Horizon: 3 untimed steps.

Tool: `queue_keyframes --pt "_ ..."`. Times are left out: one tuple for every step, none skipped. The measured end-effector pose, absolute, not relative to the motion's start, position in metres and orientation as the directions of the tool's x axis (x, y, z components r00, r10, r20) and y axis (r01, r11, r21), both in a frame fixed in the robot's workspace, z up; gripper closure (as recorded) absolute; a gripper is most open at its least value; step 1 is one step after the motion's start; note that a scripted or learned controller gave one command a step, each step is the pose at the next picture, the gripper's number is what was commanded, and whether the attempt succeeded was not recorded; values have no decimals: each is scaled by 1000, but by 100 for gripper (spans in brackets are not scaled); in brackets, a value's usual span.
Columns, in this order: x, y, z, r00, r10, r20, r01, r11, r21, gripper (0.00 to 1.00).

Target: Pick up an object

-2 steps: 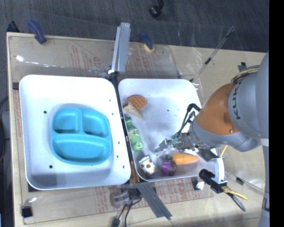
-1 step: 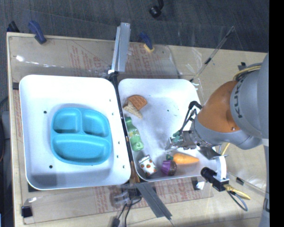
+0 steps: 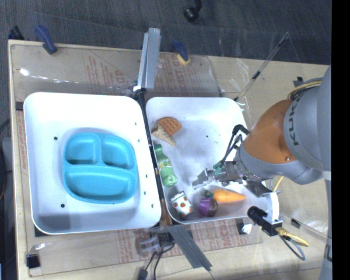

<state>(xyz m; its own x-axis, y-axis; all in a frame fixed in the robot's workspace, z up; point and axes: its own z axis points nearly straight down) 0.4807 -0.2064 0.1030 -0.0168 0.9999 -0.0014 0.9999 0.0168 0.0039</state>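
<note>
— Two white bins sit side by side on the bench. What lies in each, seen from above?

— The left bin (image 3: 41, 156) carries a blue divided tray (image 3: 100, 167), three compartments, lying flat near its middle. The right bin (image 3: 204, 112) holds the small things: a brown bread slice (image 3: 169, 125) with a pale wedge (image 3: 162, 136) just below it near the far left corner, a green bottle (image 3: 164, 167) along the left wall, a white patterned piece (image 3: 181, 203) and a purple piece (image 3: 207, 205) at the near edge, and an orange carrot (image 3: 228, 196) just right of the purple one.

— What crowds the claw?

— The purple piece nearly touches the carrot's blunt end, and the bin's near wall runs close below both. Blue clamps (image 3: 45, 39) hold the far edge of the board, well apart from all this.

— How does the carrot look?

— Short, bright orange, tapering to a point toward the right, lying flat on its side.

— And the claw?

— The gripper (image 3: 205, 178) reaches in from the right, low over the right bin, its metal tips pointing left. The carrot lies just below and slightly right of those tips, beside them, not between them. Whether the tips are spread or closed, I cannot tell; they blur against the white floor.
</note>
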Motion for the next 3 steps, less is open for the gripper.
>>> queue_keyframes --pt "482 -206 113 -21 1000 -1 1000 21 5 100" --pt "482 -206 113 -21 1000 -2 1000 21 5 0" --pt "478 -209 93 -10 1000 1 1000 10 -1 0"
